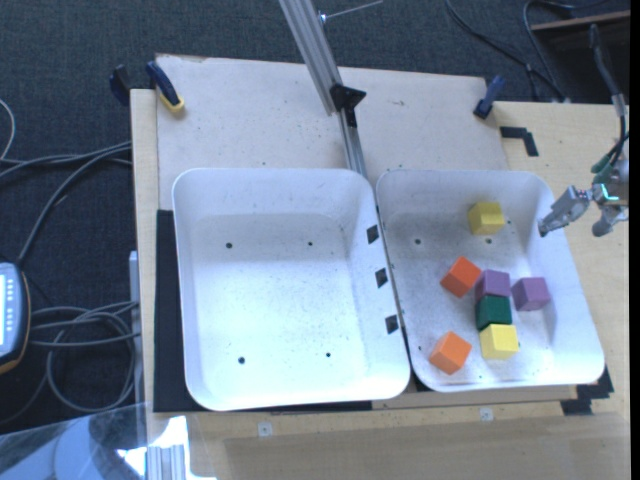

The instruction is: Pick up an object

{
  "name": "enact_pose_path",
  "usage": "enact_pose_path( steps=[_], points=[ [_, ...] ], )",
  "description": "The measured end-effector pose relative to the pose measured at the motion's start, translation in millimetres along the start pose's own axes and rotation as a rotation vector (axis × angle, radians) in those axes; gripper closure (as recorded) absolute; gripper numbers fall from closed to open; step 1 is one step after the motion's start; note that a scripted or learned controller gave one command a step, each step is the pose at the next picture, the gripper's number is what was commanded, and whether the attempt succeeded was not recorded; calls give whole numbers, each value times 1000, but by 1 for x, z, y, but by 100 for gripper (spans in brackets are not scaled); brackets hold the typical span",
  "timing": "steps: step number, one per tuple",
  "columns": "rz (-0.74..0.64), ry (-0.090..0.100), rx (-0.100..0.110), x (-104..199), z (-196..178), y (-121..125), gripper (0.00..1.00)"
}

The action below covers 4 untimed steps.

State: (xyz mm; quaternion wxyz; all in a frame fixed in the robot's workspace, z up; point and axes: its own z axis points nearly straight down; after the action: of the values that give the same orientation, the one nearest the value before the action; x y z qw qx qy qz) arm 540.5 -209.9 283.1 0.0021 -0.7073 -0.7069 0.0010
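Gripper (578,215) is hanging at the right edge of the right bin (580,298), above its rim, and its two fingers are standing apart with nothing between them. One finger (556,214) is pointing toward the inside of the bin, and the other one is lying further right, near the frame border.

Seven small blocks are lying in the right bin. A yellow cube (487,217) is sitting alone in the upper part, near the gripper but not touching it. Below it, an orange cube (461,276) is resting just beside a purple cube (495,283). Another purple cube (531,292) is lying close on the right. A green cube (493,311) is touching the first purple one from below, and a second yellow cube (499,341) is touching the green one. A second orange cube (451,351) is sitting near the lower left corner.

The left bin (200,208) is standing beside, touching the right one along the middle
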Motion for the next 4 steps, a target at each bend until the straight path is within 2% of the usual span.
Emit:
enact_pose_path(
  steps=[1,2,4],
  points=[
    [-2,-1,-4,0,-2,1,0],
    [-1,0,0,4,42,6,0],
    [0,1,1,-5,143,-2,0]
  ],
)
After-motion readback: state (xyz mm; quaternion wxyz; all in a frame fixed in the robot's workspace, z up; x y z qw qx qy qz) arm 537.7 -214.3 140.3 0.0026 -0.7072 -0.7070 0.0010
